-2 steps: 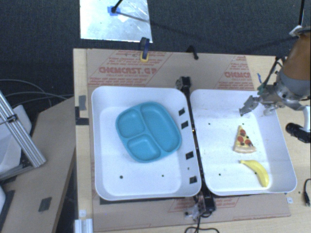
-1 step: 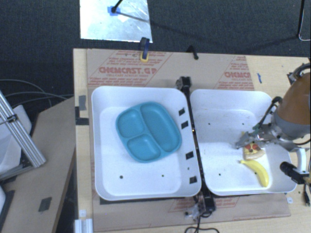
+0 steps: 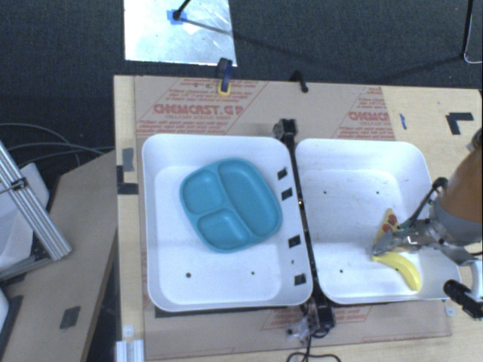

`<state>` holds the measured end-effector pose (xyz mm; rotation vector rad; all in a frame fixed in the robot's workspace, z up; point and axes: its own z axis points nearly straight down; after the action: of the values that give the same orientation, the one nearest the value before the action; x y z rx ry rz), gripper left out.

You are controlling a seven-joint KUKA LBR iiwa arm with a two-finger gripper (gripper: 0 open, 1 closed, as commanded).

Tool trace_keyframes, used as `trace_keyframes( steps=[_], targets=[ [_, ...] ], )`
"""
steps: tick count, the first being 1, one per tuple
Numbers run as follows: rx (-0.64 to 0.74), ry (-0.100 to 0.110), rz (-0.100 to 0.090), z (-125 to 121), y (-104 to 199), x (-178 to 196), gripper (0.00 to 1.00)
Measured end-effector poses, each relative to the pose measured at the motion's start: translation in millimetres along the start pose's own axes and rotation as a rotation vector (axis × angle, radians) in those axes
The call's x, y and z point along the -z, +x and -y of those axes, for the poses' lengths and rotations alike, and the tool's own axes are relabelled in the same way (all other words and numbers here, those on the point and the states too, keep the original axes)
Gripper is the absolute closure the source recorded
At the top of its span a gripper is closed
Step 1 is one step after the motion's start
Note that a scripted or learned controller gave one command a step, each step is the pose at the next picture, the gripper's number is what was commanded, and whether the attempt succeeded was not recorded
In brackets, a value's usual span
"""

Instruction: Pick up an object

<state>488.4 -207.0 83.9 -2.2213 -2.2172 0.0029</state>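
Note:
In the right bin [image 3: 355,164] a yellow banana [image 3: 402,267] lies near the front right corner. Just above it rests a small yellow piece with red spots [image 3: 389,220]. My gripper [image 3: 383,243] reaches in from the right and sits low between these two, touching or nearly touching the banana's left end. The arm's wrist hides part of the bin's right wall.
The left bin [image 3: 170,277] holds a blue divided plate [image 3: 229,204] near its middle. A black divider with clips [image 3: 296,225] runs between the bins. The right bin's left and rear floor is bare white plastic.

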Motion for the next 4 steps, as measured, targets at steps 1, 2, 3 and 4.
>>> trace_keyframes(
  steps=[1,2,3,4],
  targets=[
    [0.003,-0.009,0.002,-4,0,11,1.0],
    [0.013,-0.017,0.003,-39,59,125,1.0],
    [0.014,-0.006,-0.002,-45,137,105,1.0],
    [0.011,-0.006,-0.002,3,181,150,1.0]
  ],
)
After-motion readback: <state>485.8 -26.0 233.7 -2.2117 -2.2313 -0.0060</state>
